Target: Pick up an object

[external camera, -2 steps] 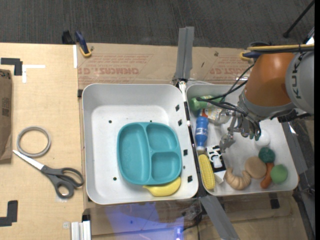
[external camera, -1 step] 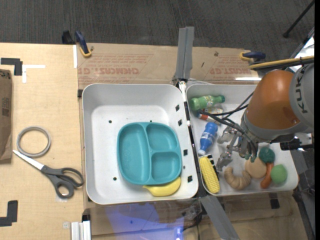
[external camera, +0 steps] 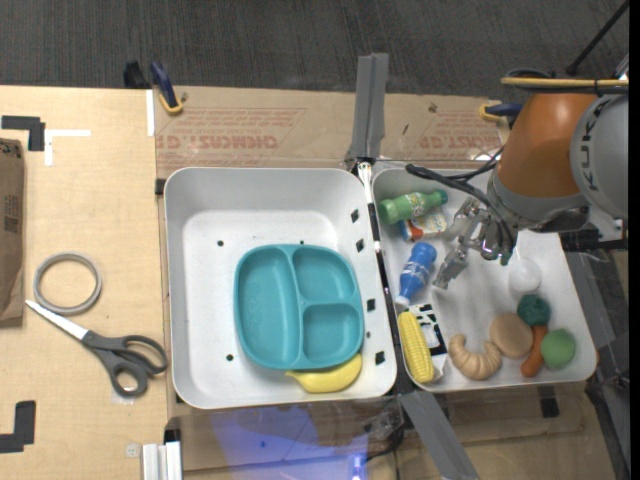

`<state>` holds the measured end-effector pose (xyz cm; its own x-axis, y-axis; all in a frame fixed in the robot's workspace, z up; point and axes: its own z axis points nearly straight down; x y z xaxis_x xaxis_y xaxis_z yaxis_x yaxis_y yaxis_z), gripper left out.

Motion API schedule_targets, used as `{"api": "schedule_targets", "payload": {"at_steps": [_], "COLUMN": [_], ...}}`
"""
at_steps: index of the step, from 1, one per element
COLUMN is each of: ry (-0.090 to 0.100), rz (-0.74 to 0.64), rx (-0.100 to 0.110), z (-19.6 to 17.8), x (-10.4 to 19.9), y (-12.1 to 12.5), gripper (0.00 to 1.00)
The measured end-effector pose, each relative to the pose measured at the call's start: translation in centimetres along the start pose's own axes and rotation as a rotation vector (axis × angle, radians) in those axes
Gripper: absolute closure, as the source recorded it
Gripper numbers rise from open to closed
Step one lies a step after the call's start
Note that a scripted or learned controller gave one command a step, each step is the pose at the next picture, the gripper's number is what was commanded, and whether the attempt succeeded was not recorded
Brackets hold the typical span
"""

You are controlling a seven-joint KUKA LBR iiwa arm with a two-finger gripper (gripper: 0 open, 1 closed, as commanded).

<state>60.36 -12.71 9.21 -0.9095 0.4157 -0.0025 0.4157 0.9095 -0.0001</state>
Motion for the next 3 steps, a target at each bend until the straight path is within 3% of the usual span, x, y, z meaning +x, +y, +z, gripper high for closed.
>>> {"api": "schedule_targets", "payload": {"at_steps": [1,2,3], "ry": [0.001,0.056,0.049], "rz": [0.116,0.251,0.306], "rx": [0.0,0.035,0.035], "z": [0.0,0.4,0.5], "x": [3.7,-0.6,-0.4], "y": [1.3,3.1,3.0], "gripper": [0.0,0.0,0.0]}}
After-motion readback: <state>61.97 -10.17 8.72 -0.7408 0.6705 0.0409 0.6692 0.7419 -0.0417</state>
